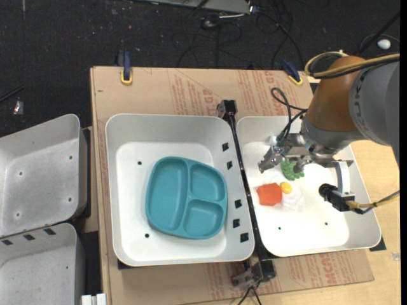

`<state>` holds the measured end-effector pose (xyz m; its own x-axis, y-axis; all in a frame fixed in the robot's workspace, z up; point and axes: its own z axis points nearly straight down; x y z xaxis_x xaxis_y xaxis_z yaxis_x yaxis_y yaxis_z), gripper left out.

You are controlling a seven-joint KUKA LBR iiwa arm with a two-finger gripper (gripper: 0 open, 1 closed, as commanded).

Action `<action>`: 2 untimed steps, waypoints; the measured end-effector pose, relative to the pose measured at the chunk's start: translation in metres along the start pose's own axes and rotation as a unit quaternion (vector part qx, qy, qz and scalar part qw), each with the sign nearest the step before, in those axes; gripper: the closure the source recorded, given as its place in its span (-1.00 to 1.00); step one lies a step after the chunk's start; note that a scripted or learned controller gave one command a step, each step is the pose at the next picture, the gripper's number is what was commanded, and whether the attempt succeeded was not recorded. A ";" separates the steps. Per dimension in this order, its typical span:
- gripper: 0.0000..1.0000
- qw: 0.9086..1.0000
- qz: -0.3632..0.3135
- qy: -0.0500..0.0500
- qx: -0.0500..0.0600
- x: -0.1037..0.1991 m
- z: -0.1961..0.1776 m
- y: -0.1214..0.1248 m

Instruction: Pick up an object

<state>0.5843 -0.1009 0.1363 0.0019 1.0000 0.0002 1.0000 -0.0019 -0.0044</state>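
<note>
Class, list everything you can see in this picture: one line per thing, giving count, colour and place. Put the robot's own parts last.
Bins: two, white, side by side on the bench.
Divided plate: one, teal, in the left bin.
Block: one, orange-red, in the right bin.
Small piece: one, yellow, beside the block.
Small object: one, green, under the gripper.
Clamps: two, yellow and blue, at the board's far edge.
Arm: one, grey and orange, from the right.
Gripper: one, over the right bin.

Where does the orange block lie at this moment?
The orange block lies in the right bin, near its left wall, beside a small yellow piece and below the gripper.
</note>
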 end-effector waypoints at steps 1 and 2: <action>1.00 1.000 0.000 0.000 -0.002 0.000 -0.013 0.001; 1.00 1.000 -0.001 -0.001 -0.006 -0.006 -0.075 0.006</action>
<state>0.5907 -0.1067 0.2109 -0.0011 1.0000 -0.0017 1.0000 0.0011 0.0068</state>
